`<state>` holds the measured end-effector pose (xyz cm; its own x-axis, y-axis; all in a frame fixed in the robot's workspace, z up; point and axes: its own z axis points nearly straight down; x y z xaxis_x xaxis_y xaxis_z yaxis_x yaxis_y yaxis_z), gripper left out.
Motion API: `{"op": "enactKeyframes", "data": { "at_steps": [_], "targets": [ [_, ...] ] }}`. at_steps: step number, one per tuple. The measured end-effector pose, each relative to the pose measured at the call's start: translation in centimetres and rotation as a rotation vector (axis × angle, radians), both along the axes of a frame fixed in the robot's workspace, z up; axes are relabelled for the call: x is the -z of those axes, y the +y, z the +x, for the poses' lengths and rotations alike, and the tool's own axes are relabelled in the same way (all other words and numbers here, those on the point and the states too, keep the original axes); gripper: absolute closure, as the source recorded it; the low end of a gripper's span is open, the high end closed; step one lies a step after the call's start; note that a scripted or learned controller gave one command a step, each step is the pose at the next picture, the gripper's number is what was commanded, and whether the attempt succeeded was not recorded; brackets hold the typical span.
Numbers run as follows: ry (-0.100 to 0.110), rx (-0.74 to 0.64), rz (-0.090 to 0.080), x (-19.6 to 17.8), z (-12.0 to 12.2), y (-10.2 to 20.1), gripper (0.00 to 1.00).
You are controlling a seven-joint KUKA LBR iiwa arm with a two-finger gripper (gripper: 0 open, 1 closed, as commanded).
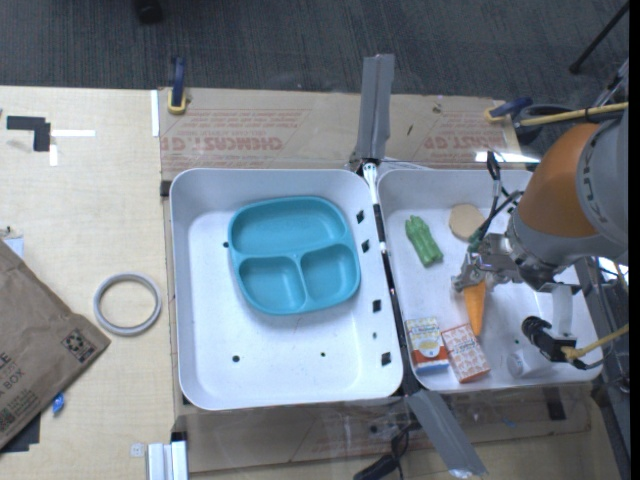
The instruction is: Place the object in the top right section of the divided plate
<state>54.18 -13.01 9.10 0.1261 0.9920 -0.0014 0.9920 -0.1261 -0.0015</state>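
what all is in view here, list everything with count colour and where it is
divided plate: 1, teal, in the left bin
left bin: 1, white, centre of the bench
right bin: 1, white, beside the left bin
green object: 1, green, upper part of the right bin
round disc: 1, tan, top of the right bin
carrot: 1, orange, middle of the right bin, just under the gripper
small cartons: 2, red and white, side by side at the right bin's near edge
tape ring: 1, grey, on the bench left of the bins
cardboard box: 1, brown, far left edge
clamps: 2, yellow and blue, on the cardboard behind the bins
gripper: 1, metallic, over the right bin
arm: 1, grey with orange band, right side
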Motion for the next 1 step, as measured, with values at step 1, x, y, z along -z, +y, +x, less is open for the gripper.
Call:
{"op": "enactKeyframes", "data": {
  "at_steps": [1],
  "targets": [
    [0.001, 0.308, -0.001, 0.01, 3.54, -5.9, 1.0]
  ]
}}
